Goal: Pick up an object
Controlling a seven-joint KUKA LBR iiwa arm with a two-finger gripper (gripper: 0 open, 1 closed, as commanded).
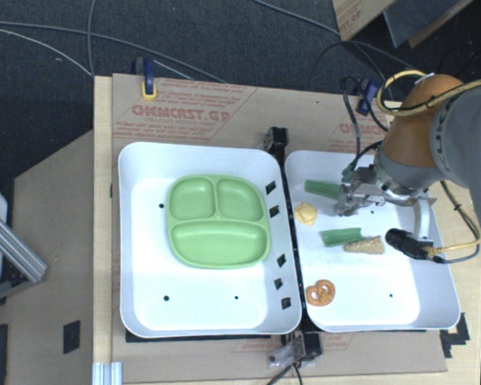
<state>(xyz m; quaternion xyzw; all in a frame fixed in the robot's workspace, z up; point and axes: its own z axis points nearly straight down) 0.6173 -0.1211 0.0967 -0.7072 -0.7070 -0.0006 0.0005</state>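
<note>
- Green divided plate (pixel 217 223), centre of left bin (pixel 134 222).
- Right bin (pixel 395 304): 2 green sticks (pixel 321 187) (pixel 339 235), yellow bit (pixel 306 214), pretzel (pixel 320 293), tan bar (pixel 364 246).
- Gripper (pixel 348 203) low by upper stick; open/closed can't tell.

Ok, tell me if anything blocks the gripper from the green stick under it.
Nothing visible does. The gripper hangs in the right bin just beside the upper green stick. The yellow piece and the other green stick lie off to the side.

Grey arm bent in from the right, orange band above the wrist, gripper (pixel 351 203) below it — pointing downward
</note>
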